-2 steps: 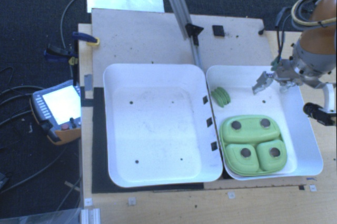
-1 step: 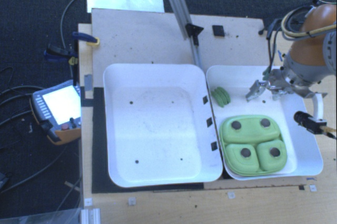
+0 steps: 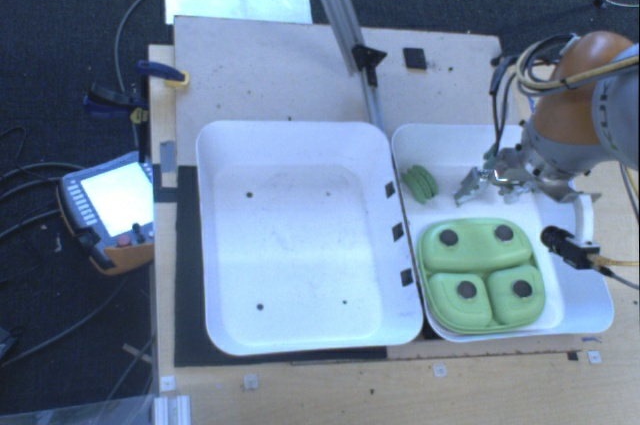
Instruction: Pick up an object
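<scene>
Object: small ridged green piece [image 3: 420,182], at 9 o'clock from the gripper [image 3: 483,183].
Fingers: apart, clamped on nothing.
Right bin [image 3: 590,298]: also held a green four-knob tray [image 3: 481,274].

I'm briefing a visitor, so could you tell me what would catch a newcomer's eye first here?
The large green moulded piece with four dark spots fills the near half of the right bin. Above it hangs the gripper, with a small ribbed green object to its left in the same bin.
</scene>
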Action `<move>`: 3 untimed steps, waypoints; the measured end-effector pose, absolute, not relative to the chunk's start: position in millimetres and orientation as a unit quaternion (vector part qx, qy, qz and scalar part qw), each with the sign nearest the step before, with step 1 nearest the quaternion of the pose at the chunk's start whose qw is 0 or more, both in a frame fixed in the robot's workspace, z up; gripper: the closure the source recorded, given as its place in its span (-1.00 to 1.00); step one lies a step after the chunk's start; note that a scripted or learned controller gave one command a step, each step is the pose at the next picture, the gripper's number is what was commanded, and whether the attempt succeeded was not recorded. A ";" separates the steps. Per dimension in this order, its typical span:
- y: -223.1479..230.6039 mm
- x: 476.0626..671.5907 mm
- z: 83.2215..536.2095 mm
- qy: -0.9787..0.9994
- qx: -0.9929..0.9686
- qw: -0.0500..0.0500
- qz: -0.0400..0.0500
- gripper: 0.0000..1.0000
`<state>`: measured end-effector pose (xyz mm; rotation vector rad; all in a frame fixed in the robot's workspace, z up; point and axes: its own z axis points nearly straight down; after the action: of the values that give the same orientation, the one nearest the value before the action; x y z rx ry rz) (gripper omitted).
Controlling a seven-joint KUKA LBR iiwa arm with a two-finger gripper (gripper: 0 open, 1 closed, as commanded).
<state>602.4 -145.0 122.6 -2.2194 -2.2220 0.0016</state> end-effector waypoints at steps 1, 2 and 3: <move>-145.2 604.1 136.0 -0.708 -0.707 -0.002 -0.001 1.00; -153.2 610.1 196.3 -0.709 -0.706 -0.003 -0.002 1.00; -153.4 607.8 240.7 -0.709 -0.706 -0.002 -0.002 1.00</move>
<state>607.8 -153.4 240.7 -2.2200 -2.2299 -0.0053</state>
